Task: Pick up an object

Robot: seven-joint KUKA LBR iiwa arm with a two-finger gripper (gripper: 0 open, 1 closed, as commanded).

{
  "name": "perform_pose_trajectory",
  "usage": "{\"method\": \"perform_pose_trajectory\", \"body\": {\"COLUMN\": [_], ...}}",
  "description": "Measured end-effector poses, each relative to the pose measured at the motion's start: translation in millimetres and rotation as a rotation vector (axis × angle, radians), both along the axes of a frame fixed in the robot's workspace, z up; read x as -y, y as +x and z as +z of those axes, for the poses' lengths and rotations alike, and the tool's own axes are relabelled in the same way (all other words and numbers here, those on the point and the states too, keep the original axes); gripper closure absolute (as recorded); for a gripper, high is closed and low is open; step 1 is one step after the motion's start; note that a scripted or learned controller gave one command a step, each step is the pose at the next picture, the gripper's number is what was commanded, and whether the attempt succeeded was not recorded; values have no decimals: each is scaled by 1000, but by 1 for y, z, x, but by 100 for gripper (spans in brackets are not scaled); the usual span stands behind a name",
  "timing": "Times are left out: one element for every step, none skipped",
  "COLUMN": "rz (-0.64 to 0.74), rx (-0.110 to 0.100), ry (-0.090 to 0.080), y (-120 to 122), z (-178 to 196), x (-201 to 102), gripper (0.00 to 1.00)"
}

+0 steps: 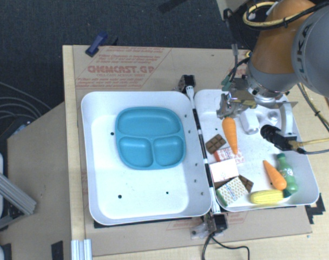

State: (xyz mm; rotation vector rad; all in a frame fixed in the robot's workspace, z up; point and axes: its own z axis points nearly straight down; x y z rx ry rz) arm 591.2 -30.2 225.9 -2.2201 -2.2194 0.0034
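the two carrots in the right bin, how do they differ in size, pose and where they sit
The larger carrot is longer and lies nearly upright in the view, near the bin's left side just below the gripper. The smaller carrot is shorter and lies on a slant, at the bin's lower right beside a green bottle and above a yellow corn cob. Both are orange and tapered.

Two bins – two carrots, one plate (blue), one corn cob.

floor: dark carpet | bench: tan board, red lettering | cables: left
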Motion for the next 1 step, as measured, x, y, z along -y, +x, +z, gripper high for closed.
{"method": "perform_pose_trajectory", "body": {"rz": [-1], "rx": [0], "ry": [1], "y": [-87], "z": [16], "x": [-2], "gripper": [100]}}
